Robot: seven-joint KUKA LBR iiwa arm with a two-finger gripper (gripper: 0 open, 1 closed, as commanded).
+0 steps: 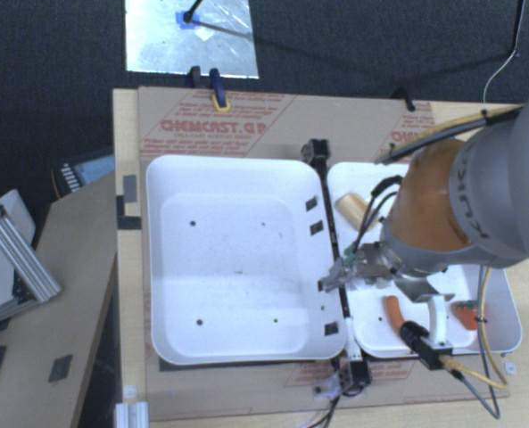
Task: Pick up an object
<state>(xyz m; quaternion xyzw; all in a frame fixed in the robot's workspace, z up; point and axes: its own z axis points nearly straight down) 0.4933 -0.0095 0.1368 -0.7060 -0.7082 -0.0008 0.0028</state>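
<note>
The gripper [340, 277] hangs over the right bin [368, 328], nothing looks picked up yet, and I can't tell if it's spread

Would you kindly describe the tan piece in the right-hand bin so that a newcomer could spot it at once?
Find the white bin on the view's right, under the grey arm. In its far corner next to the other bin lies the tan piece, just beyond the arm. It is a short, pale wood-coloured cylinder, unlike the bright orange stick at the bin's near edge.
</note>
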